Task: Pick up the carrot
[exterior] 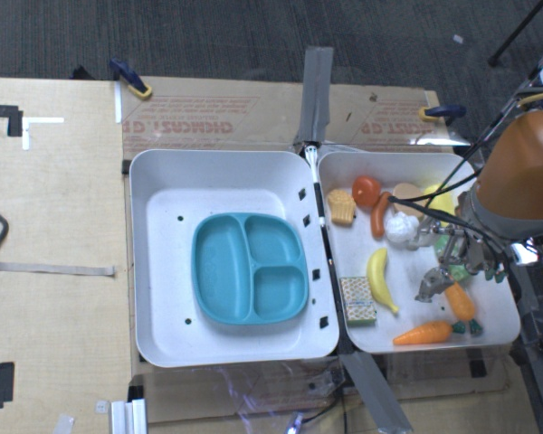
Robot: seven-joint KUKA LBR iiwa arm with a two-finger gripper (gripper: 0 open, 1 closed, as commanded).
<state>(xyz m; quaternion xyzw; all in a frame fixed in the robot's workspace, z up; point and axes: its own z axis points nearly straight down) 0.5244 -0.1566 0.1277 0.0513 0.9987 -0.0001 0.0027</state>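
Tool (432,287) over right bin (498,333); carrot (423,334)

A robotics lab: clamped cardboard (253,120) (taped down), two bins (145,242) on a bench (45,206).

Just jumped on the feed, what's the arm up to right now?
The arm reaches into the right bin, its gripper low over the toy food near a carrot. A second carrot lies by the front wall, with a banana to its left. No carrot is visibly lifted yet. The left bin holds a blue tray.
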